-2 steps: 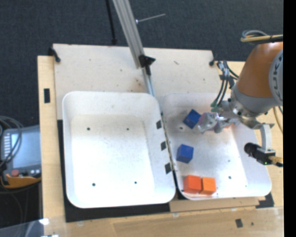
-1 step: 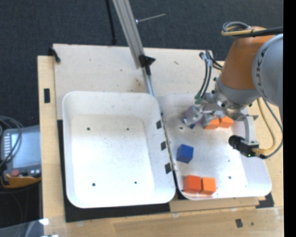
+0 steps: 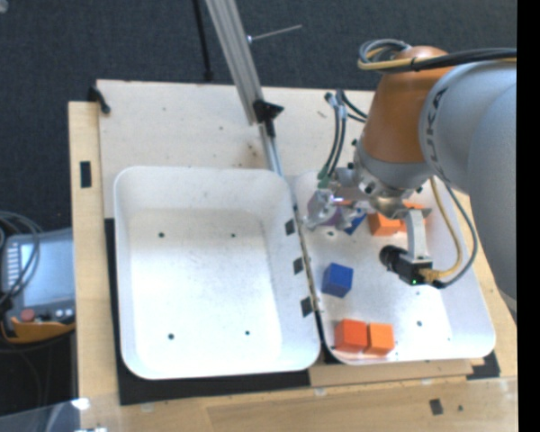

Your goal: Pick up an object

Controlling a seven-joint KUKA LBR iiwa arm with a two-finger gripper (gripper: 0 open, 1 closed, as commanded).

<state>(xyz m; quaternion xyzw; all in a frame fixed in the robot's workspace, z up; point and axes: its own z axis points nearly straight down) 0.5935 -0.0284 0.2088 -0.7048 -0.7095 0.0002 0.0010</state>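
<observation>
Arm reaching into the right bin, low over its far half.

The end effector (image 3: 342, 207) sits near the right bin's (image 3: 468, 331) far left corner, beside the divide with the left bin (image 3: 207, 268); whether it is open or closed, or has hold of anything, I cannot tell. A blue block (image 3: 337, 279) lies mid-bin by the left wall. Two orange blocks (image 3: 364, 336) rest touching at the near edge. Another orange block (image 3: 387, 224) lies partly hidden under the wrist.
</observation>
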